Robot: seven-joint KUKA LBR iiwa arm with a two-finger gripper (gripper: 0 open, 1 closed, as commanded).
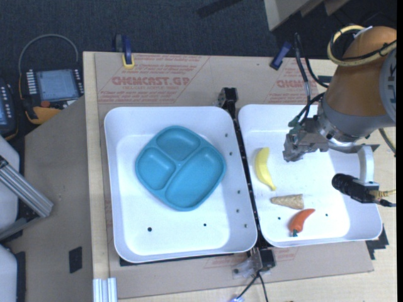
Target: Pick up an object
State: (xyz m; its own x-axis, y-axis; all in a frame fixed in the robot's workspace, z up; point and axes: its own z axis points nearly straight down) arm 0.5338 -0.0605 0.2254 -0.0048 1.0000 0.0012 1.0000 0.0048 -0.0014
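Arm: we see the grey KUKA arm (362, 74) reaching in from the right, its orange band above the wrist, positioned over the right bin.
Gripper: the gripper (295, 150) hangs over the upper middle of the right bin; we cannot tell how it is set, as the view is too dark and small there. Nothing shows in its grasp.
Right bin: the right bin (359, 228) bears three objects, all lying on its floor.
Banana: we find the yellow banana (264, 167) near the bin's left wall, just left of and below the gripper, apart from it.
Cone: a tan cone-shaped piece (288, 201) lies below the banana, near it.
Pepper: an orange-red chili pepper (301, 221) with a green stem lies just below the cone, towards the front wall.
Left bin: the left bin (126, 225) bears a blue divided plate (180, 167), three compartments, at its centre.
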